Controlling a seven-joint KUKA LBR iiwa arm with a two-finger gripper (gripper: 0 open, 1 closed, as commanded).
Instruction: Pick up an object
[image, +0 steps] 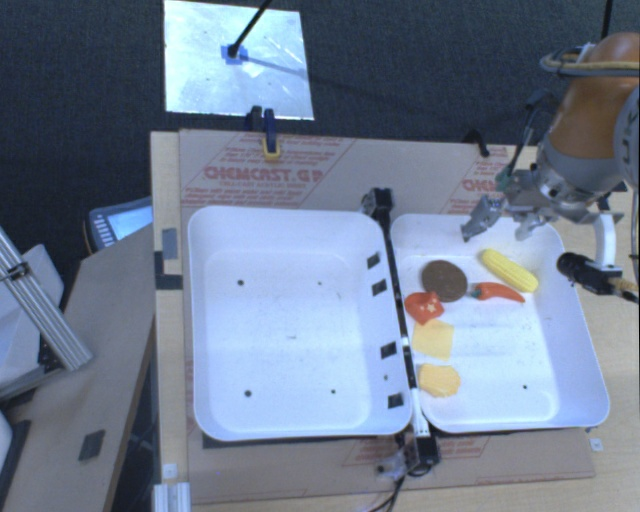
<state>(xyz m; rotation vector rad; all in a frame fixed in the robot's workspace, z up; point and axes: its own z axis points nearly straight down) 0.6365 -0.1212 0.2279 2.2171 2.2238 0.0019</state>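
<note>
The claw (503, 217) hangs at the upper right of the frame, over the far rim of the right bin (575, 375), with its two fingers spread apart and nothing between them. The grey arm with its orange band (600, 95) rises behind it toward the top right corner.

All the objects lie in the right bin's upper left part. The corn (510, 270) is nearest the claw, just below and right of it; its long axis runs diagonally, from upper left to lower right. Just below it lies the chili (497, 293), long axis nearly level, its red tip pointing right and its darker stem end toward the left. A brown disc (444, 280) sits left of the chili, touching or almost touching its stem end. Below the disc come a red piece (424, 307), a pale yellow slice (434, 340) and an orange-yellow piece (439, 380), in a rough column down the bin's left side.

The left bin (290, 320) sits beside it on the worktop (165, 160).
</note>
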